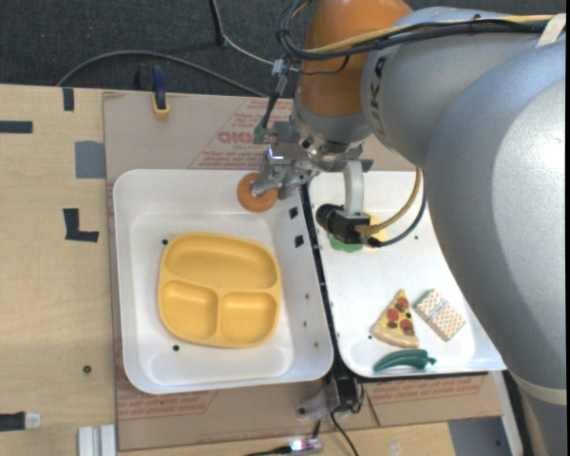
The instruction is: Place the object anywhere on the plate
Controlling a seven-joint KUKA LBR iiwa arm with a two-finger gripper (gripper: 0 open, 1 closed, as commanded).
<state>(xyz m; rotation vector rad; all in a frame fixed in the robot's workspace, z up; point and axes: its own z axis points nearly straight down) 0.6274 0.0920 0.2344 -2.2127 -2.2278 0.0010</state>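
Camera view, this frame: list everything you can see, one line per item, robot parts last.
plate: 1, yellow, three compartments, left bin
round object: 1, orange-brown, left bin's far edge, under the gripper
left bin: 1, white
right bin: 1, white
pizza slice: 1, toy, right bin near side
wafer block: 1, tan, beside the pizza slice
green piece: 1, right bin front edge
clamp: 1, blue-yellow, board's far edge
gripper: 1, grey, over the round object
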